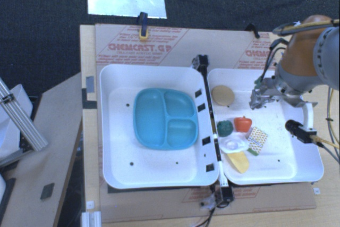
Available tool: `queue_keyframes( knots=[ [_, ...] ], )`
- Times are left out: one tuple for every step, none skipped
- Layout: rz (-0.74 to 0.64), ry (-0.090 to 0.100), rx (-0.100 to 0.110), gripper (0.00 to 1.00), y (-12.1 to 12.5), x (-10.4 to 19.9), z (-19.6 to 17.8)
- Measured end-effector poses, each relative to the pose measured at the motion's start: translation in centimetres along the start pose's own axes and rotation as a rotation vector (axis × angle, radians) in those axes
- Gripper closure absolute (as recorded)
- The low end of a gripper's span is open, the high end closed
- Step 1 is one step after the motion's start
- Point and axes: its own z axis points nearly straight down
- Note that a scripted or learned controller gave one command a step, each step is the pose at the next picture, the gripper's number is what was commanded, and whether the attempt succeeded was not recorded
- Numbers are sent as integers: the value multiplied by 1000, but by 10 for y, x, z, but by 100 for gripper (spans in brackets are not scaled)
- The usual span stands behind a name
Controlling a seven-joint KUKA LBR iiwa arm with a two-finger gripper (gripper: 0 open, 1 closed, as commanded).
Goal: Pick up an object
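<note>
While the pincer hangs over the right bin, just right of the tan disc, I cannot tell its state. Candidate objects cluster below that disc: red tomato, green piece, yellow wedge.

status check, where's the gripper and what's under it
Gripper over right bin, upper part, nothing seen in it. Tan disc just left of it, red tomato below. Left bin holds blue tray.

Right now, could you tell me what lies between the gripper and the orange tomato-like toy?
In the camera view, just bare white floor of the right bin separates the gripper from the orange toy.
</note>
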Motion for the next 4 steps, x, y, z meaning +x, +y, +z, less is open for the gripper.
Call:
queue_keyframes(
  knots=[
    [-4,1,-3,100,-3,7,-60],
    [-4,-1,-5,100,1,5,-125],
    [-5,1,0,100,2,5,-148],
    [-9,3,3,100,-9,63,-137]
  ],
)
